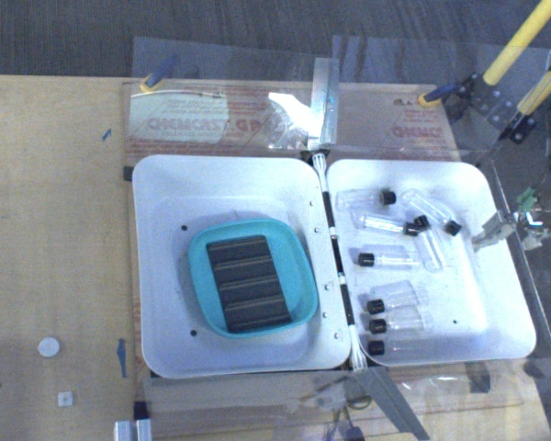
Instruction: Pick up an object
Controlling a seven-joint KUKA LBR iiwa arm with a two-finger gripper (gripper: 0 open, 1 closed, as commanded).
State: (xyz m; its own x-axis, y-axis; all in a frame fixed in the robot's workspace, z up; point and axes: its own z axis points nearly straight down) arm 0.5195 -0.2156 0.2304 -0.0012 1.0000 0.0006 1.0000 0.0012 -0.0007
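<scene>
Vials (399,223) lie scattered in the right bin (473,324), and they are what I judge my pick to be: clear tubes with black caps, all to the left of the claw (500,231) as I see it from above. The claw sits at the bin's right wall, a grey metal piece with its tip reaching in over the rim. I cannot tell from this slanted view how its tip is set, and I see nothing in its hold.

Nearest to it is the upper cluster, where several tubes cross each other at different angles, some touching. Further left and below the claw lies a single vial (386,260) with its long axis running left to right, apart from the rest. Lower still, three capped vials (390,309) lie side by side, close together, caps toward the bin divider.

The bin floor is smooth white, so I expect round tubes to roll if nudged. The lone vial offers the most room around it. The left bin (165,191) holds a teal tray (202,255), well apart from the claw.
</scene>
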